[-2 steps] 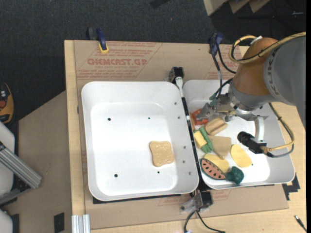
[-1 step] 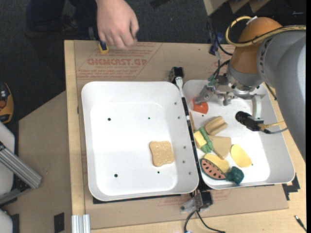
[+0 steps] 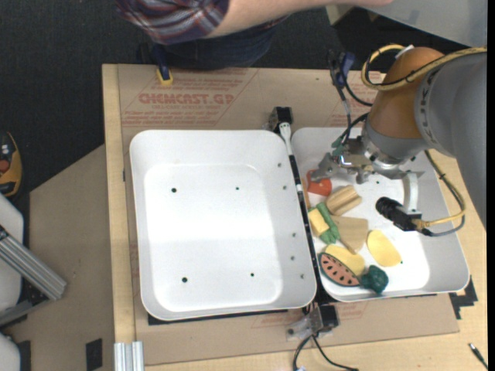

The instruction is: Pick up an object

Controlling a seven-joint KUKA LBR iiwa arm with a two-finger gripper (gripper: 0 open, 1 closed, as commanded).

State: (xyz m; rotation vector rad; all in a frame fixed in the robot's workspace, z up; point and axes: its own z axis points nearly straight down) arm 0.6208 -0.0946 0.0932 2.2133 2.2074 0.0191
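My gripper (image 3: 338, 165) hangs low over the back left part of the right bin (image 3: 442, 278). Just below and left of it lies a red piece (image 3: 319, 184), and a tan block (image 3: 344, 201) lies just in front of it. Further forward lie a yellow block (image 3: 316, 222), a green piece (image 3: 330, 229), a tan wedge (image 3: 353, 232), a yellow oval (image 3: 383, 248), a watermelon slice (image 3: 339, 270) and a dark green lump (image 3: 375, 279). I see nothing between the gripper's tips.
The left bin (image 3: 216, 222) stands beside the right one, sharing a black-edged divider (image 3: 298, 195). A person's arm in a plaid sleeve (image 3: 186, 2) reaches across the back of the bench. Cardboard (image 3: 193, 95) surrounds both bins.
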